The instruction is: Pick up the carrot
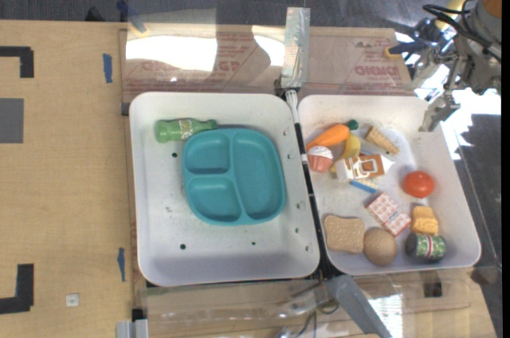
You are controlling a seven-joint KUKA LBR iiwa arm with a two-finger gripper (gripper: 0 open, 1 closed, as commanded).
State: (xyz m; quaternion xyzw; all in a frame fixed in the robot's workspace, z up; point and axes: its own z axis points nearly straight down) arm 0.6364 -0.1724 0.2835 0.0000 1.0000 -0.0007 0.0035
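Carrot (332,135) lies untouched — fingers (437,115) well apart.

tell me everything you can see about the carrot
The small orange toy carrot looks like smooth plastic, with a green tip at its upper right end. It lies tilted in the upper left part of the right shallow white bin, close to the wall between the bins. Its lower left end meets a small red-and-white cup-shaped toy. Nothing grips it.

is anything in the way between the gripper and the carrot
Nothing visible blocks it. The gripper hangs over the right bin's upper right corner; the carrot lies uncovered at upper left, a tan wedge just right of it.
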